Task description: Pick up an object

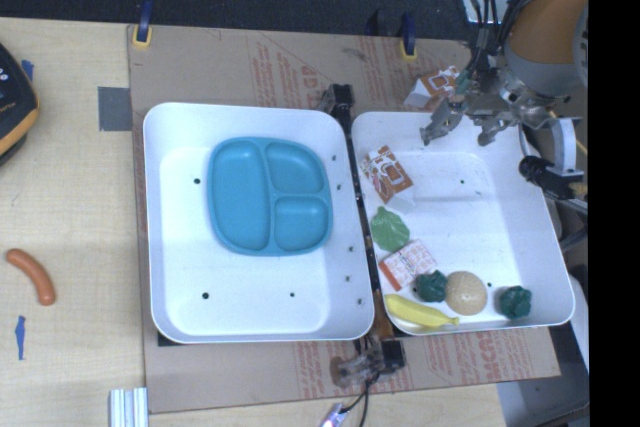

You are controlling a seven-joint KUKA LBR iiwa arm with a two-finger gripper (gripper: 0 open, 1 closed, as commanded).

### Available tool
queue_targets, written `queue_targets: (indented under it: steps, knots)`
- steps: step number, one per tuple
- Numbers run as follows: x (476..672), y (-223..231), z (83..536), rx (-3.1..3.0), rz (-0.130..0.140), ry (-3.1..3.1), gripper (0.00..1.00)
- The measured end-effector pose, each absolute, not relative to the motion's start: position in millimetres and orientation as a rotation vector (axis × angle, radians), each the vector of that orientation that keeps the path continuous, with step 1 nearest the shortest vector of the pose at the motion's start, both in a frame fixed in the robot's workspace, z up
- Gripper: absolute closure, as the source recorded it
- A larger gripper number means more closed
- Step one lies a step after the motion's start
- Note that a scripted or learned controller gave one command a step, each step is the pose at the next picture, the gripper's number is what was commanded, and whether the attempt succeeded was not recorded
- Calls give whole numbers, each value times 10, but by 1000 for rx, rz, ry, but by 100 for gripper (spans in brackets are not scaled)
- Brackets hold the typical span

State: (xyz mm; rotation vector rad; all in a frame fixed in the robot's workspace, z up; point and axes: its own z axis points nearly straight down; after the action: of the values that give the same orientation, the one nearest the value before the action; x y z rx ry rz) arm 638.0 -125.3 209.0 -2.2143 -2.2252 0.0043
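My gripper [463,129] hangs over the far edge of the right bin [510,205], its two fingers [437,130] spread open with nothing between them. In that bin lie a brown and white packet [385,172], a green leafy item [390,229], a red and white packet [408,263], a yellow banana [418,313], a beige round thing [465,292] and two dark green pieces [431,287] [514,301]. All of these lie nearer the front and left than the gripper.
The left bin [180,245] holds a blue divided plate [270,194]. Another packet [437,85] lies on the cardboard behind the right bin. A sausage [32,275] rests on the bench at far left, and a dark device [12,100] sits at the left edge.
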Motion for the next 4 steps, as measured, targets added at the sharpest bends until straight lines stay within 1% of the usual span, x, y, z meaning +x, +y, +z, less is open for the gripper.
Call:
queue_targets:
  steps: [1,2,3,4]
  knots:
    - [6089,-1272,1159,-2219,-1,-2226,0]
    - [5277,-1175,1202,-2215,2,-2227,0]
    - [6124,-1774,1045,-2229,-18,-2238,0]
    - [5545,-2130,1039,-2232,-22,-2242,0]
